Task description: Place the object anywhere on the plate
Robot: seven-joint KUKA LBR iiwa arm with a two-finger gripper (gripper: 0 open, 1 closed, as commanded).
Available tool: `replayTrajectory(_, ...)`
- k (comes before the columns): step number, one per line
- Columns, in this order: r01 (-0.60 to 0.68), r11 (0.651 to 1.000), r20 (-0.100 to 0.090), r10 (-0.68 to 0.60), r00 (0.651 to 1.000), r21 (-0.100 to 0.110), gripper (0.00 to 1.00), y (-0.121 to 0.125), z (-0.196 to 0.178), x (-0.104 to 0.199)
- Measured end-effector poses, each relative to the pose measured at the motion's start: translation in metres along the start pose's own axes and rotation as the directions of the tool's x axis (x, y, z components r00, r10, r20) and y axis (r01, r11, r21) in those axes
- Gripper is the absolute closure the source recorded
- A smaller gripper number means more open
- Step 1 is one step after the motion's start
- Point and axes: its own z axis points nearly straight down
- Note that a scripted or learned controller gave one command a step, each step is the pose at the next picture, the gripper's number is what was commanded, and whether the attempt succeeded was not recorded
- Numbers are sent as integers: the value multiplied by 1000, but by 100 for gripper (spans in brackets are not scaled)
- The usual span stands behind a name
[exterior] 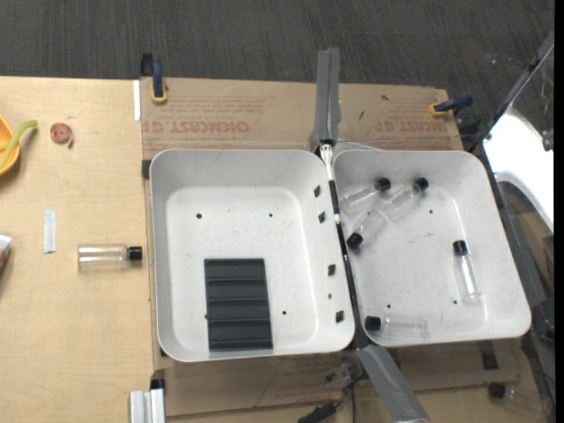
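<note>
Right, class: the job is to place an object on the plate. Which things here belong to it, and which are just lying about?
Belonging to the job:
black ridged plate in the left bin
clear bottles in the right bin

Just lying about:
bottle on the bench
blue clamp
small red disc

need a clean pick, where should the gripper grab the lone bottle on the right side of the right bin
Probably the clear body of the bottle, from straight above, fingers closing across its width. It lies flat, black cap toward the bin's back, apart from the other bottles, so both long sides look free.
</note>
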Motion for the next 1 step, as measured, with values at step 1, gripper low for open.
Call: replayTrajectory(1,-99,995,0,99,995,3,0,115,1,59)
